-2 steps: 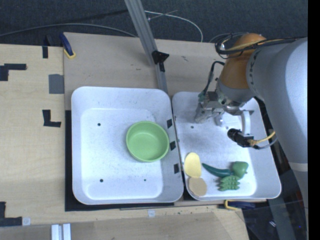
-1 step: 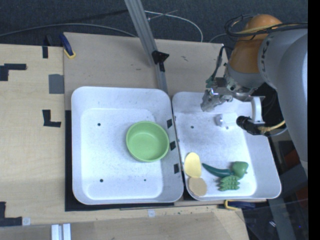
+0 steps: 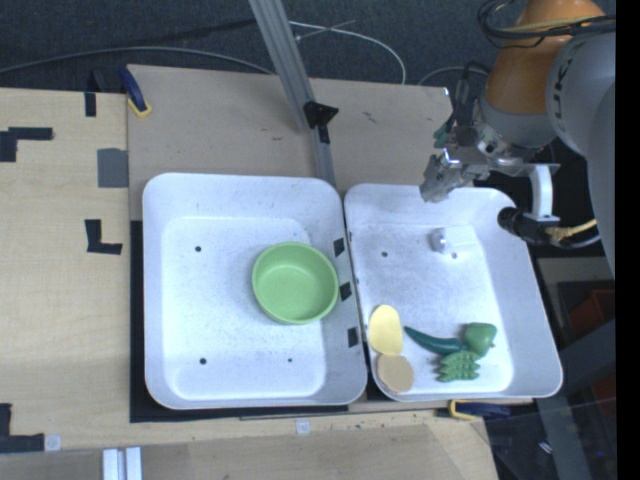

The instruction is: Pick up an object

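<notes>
A green bowl [image 3: 294, 282] sits in the left bin [image 3: 170, 268], near its right side. In the right bin [image 3: 500, 268], along the front, lie a yellow rounded piece [image 3: 385, 329], a tan round piece [image 3: 395, 373], a dark green curved piece [image 3: 432, 340], a green pepper-like piece [image 3: 479, 336] and a green ridged piece [image 3: 459, 367]. My gripper [image 3: 437, 186] hangs over the far edge of the right bin, well away from those things, with nothing seen in it.
A slanted grey pole [image 3: 290, 68] crosses the bench behind the bins and ends near the gap between them. A small grey knob [image 3: 437, 238] sits in the right bin below the gripper. Cables lie on the dark floor behind.
</notes>
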You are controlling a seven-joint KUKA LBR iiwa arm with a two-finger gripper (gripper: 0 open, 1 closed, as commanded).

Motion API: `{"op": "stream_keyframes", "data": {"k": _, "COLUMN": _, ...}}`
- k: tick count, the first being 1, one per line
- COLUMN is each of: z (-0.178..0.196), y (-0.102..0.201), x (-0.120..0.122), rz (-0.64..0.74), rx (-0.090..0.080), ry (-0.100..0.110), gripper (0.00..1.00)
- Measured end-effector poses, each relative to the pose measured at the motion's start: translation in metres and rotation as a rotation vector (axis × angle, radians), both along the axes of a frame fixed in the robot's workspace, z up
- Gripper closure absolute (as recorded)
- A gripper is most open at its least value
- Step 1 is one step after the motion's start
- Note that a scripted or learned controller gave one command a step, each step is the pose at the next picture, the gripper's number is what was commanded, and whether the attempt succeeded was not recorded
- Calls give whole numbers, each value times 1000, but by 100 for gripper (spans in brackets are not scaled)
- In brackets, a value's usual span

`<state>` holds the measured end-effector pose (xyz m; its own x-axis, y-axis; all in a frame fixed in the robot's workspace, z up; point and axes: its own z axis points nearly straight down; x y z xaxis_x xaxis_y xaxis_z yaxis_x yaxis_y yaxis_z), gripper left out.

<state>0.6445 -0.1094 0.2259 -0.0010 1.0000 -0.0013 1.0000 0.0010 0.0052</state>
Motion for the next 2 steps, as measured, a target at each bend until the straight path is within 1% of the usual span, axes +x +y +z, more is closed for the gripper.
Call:
{"op": "stream_keyframes", "data": {"k": 1, "z": 53, "y": 0, "x": 1, "rz": 1, "rx": 0, "ry": 0, "gripper": 100}}
{"op": "stream_keyframes", "data": {"k": 2, "z": 48, "y": 48, "x": 3, "rz": 4, "rx": 2, "ry": 7, "gripper": 100}}
